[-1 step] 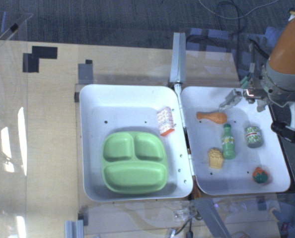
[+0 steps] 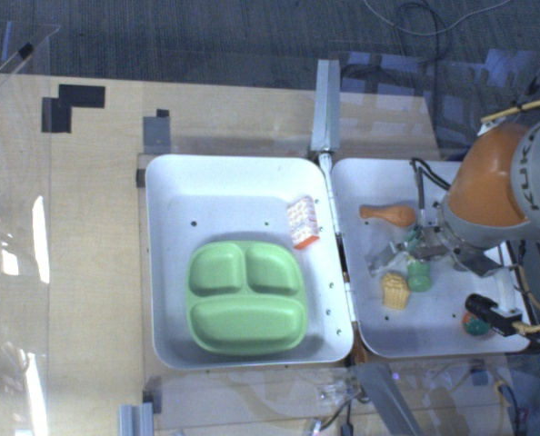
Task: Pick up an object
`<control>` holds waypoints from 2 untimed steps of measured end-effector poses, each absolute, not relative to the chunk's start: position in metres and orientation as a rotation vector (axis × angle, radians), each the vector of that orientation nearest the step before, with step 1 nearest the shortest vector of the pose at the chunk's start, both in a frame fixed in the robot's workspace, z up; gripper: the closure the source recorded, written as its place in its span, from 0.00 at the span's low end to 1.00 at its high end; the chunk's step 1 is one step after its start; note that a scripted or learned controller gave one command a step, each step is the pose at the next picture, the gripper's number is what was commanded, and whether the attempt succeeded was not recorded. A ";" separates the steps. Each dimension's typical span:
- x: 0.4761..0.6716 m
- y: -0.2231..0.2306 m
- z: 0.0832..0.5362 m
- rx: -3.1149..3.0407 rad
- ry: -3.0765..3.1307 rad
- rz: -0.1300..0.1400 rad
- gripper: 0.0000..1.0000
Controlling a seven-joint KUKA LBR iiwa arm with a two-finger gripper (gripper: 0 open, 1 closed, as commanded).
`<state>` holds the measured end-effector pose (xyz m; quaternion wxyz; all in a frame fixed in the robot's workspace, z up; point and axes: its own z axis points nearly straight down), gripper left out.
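Right bin, 4 candidates: small green piece (image 2: 419, 276) sits right under the gripper (image 2: 414, 249); yellow corn (image 2: 395, 291) just below-left of it; orange drumstick (image 2: 389, 214) lying flat above-left; green-and-red item w/ black part (image 2: 485, 319) well off below-right.

gripper (image 2: 414, 251) is seen low in right bin (image 2: 379, 321) | green object (image 2: 419, 277) just below it | corn piece (image 2: 395, 291) beside green object | green tray (image 2: 246, 295) is seen in left bin (image 2: 165, 243)
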<state>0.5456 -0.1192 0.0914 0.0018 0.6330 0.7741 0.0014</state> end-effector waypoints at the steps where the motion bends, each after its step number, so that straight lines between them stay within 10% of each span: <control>1: 0.548 -0.119 0.103 1.982 2.427 0.011 1.00; 2: 0.559 -0.061 0.242 2.103 2.325 0.008 1.00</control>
